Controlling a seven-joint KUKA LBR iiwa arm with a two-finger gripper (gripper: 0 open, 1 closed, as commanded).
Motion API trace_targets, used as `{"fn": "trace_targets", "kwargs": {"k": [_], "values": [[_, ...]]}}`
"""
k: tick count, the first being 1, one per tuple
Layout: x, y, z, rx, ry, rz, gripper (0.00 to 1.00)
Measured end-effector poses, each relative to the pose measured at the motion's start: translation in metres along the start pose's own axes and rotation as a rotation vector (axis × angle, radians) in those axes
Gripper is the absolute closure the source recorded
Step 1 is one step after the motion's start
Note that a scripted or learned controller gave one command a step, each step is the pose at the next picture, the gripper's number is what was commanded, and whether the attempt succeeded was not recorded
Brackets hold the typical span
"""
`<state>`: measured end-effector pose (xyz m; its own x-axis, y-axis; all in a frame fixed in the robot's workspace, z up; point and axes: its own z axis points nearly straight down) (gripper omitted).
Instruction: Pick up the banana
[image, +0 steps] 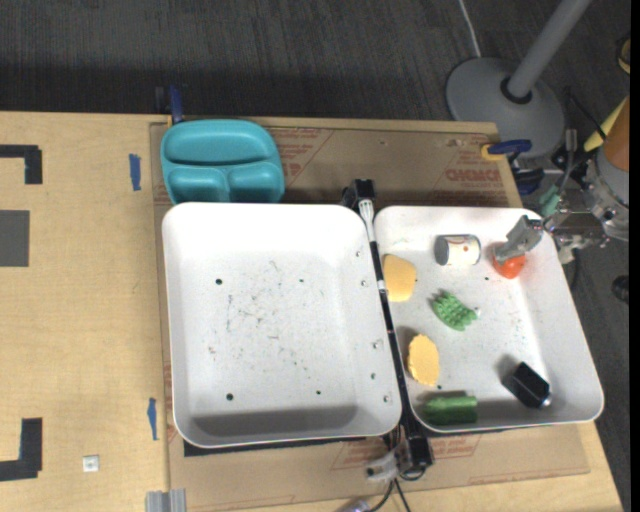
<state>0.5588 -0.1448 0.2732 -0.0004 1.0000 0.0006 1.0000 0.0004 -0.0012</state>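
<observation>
Beige desk (80, 300), right bin (575, 340): the gripper (522, 238), its grip unreadable, hangs by an orange toy (509, 265), well apart from the yellow piece (399, 277), presumably the banana, which lies ungrasped.

I see a tan bench (80, 300) with blue tape marks (135, 172), dark carpet (250, 50) behind, and a grey round stand base (500, 95).

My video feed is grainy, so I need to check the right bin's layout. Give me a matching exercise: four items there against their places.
Items:
1. black block
2. dark green cylinder
3. white can
4. orange-red piece

Places:
A. near edge, beside the divider
B. far part, middle
C. near right corner
D. far right, just under the tool

Pairs: 1-C, 2-A, 3-B, 4-D
</observation>
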Motion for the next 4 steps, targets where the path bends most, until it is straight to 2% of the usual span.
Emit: {"fn": "trace_targets", "kwargs": {"k": [1, 2, 3, 4], "values": [[0.047, -0.054, 0.057, 0.001, 0.000, -0.167, 0.00], [0.073, -0.079, 0.089, 0.001, 0.001, -0.460, 0.00], [0.171, -0.079, 0.089, 0.000, 0.000, -0.602, 0.00], [0.225, -0.079, 0.089, -0.003, -0.001, -0.776, 0.00]]}}
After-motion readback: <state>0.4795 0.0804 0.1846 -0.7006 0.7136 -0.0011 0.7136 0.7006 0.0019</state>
